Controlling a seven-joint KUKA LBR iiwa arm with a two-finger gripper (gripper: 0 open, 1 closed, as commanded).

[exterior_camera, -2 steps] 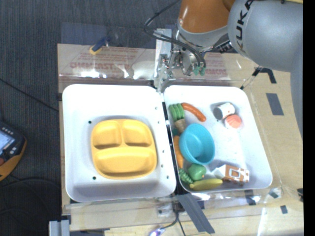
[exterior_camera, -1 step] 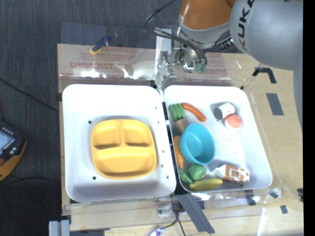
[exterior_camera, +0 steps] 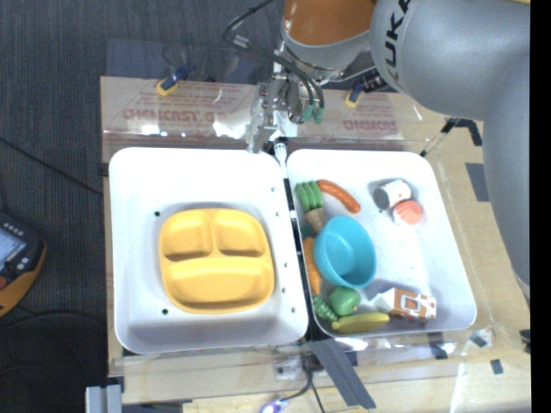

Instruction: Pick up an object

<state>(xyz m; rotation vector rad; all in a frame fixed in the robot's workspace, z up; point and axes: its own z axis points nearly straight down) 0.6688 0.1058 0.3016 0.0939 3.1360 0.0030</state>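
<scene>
My gripper hangs over the far rim where the two white bins meet, with nothing seen in it. The right bin holds a blue bowl, an orange sausage, a green ridged piece, a white and red cylinder, a pink ball, a green pepper, a yellow banana and an orange and white toy. All of these lie nearer the camera than the gripper. In the left bin rests a yellow compartment tray.
The arm's orange band and grey body fill the top right, above the right bin's far corner. Cardboard with taped labels lies behind the bins. A brown piece and an orange carrot sit along the divider.
</scene>
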